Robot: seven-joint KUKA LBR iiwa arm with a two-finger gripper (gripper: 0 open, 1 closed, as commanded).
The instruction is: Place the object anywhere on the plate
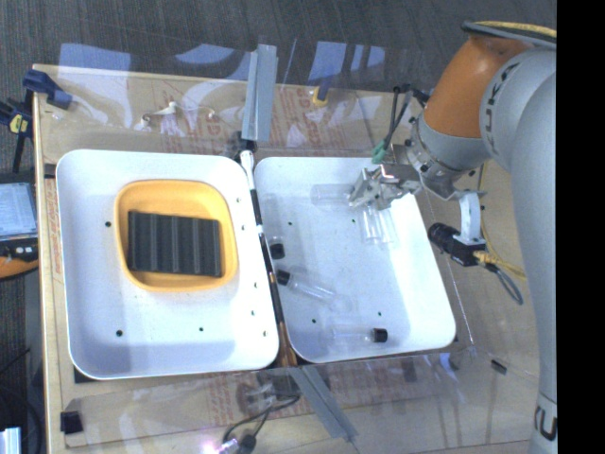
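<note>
White plastic bins stand side by side on the wooden surface (142, 414). The left bin (85, 339) carries a yellow plate (175, 201) with rounded corners, and a dark ridged insert (175, 244) lies in the middle of this plate.

The right bin (416, 320) holds several clear plastic tubes. One tube with a black cap (304, 285) lies at a slant near the left wall of this bin, and a small black piece (275, 250) lies just above it, close to the wall. Another clear tube with a black cap (364, 333) lies near the front edge of the bin. One more clear tube (328, 195) lies in the upper part of the bin, just left of the claw.

The grey arm (515, 112) with its orange band reaches in from the right. The claw (376, 189) is low over the upper right part of the right bin. Directly under it I see a clear tube (378, 227), standing or hanging almost upright; its top is near the fingers. Because the tube is transparent and the metal parts are small, I cannot tell if the claw is open or closed, or if it really grips this tube. The claw and this tube are well apart from the plate.
</note>
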